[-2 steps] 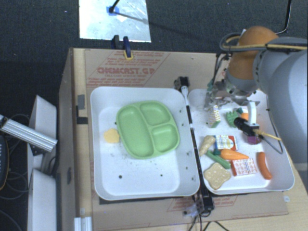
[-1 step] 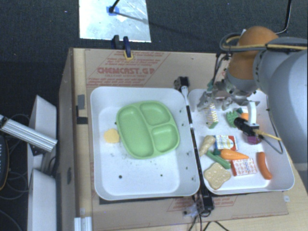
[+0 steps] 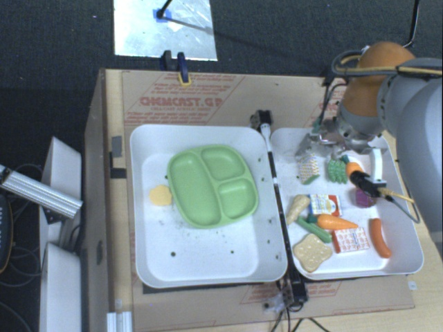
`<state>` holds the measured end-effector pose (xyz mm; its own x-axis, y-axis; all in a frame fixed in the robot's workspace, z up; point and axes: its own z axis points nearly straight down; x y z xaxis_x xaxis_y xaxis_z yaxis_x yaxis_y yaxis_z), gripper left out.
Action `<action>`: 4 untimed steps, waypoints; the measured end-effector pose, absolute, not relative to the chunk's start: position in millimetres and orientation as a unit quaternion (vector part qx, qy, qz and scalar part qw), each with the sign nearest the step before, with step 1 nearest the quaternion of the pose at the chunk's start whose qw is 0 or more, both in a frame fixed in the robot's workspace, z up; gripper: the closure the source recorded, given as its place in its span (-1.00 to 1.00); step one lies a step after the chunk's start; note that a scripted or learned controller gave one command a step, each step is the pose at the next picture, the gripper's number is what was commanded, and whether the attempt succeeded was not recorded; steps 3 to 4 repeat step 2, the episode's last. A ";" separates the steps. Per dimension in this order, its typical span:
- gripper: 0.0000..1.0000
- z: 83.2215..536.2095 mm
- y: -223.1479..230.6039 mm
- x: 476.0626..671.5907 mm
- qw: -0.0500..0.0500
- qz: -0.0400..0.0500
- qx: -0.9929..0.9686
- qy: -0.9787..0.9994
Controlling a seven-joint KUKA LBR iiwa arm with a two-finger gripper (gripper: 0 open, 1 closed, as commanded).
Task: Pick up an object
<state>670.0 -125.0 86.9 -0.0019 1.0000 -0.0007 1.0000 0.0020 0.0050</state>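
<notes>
Both white bins (image 3: 208, 272) look like smooth, slightly glossy plastic. The green divided tray (image 3: 211, 185) at centre has a matt plastic finish. Beneath them the surface (image 3: 187, 99) is brown printed cardboard, dull and flat. At upper left, a crinkled sheet (image 3: 165, 19) shines like foil on dark, rough carpet (image 3: 48, 54).

A dark carpet (image 3: 55, 54) covers the floor around the bench. On it, beyond the bench's far edge, lies a shiny silver sheet (image 3: 165, 19) that catches the light, with a small blue piece near its middle and a thin dark rod slanting over it. A brown cardboard sheet (image 3: 181, 99) with red lettering covers the bench top. At the left stand white panels (image 3: 59, 268) and a silver metal bar (image 3: 41, 191).
</notes>
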 end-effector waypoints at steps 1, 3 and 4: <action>-1.00 84.7 -82.8 669.2 0.001 0.001 0.705 0.709; -1.00 85.0 -86.4 669.2 0.001 0.001 0.706 0.708; -1.00 85.0 -86.4 669.2 0.001 0.001 0.706 0.708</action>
